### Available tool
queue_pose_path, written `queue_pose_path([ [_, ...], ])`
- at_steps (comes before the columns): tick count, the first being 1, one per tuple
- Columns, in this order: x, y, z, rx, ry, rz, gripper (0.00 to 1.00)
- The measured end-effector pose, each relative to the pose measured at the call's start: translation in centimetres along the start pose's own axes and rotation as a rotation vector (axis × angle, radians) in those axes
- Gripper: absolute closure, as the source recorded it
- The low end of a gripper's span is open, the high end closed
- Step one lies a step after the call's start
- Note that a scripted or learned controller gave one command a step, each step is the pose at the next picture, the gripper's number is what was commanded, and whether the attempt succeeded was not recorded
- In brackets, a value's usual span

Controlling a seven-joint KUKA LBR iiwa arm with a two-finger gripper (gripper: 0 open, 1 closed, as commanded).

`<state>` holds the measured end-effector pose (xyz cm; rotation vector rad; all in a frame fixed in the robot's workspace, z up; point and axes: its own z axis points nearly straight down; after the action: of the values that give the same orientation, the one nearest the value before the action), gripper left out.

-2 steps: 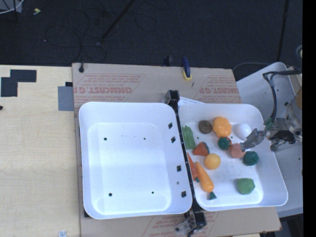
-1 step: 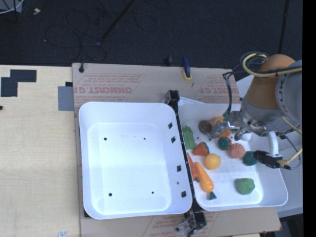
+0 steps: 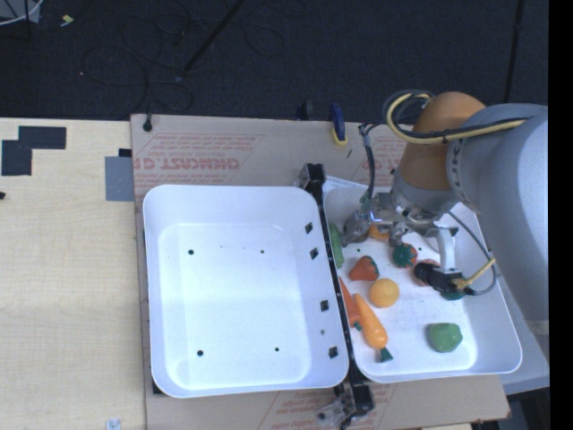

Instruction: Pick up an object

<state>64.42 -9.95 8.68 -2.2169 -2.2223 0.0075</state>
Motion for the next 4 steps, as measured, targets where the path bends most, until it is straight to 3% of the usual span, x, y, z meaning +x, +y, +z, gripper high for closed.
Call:
queue_pose_path([
  [1,-0.7,-0.1,-0.1,-0.001,0.001,0.003,0.0],
  [2,-4.8,-4.8,0.0,0.0,0.002,0.002,0.0],
  [3,-9.1,-6.5,0.0,-0.001,0.002,0.002,0.0],
  [4,-11.3,-0.8,-0.2,-0.009,0.0,-0.003,0.0],
])
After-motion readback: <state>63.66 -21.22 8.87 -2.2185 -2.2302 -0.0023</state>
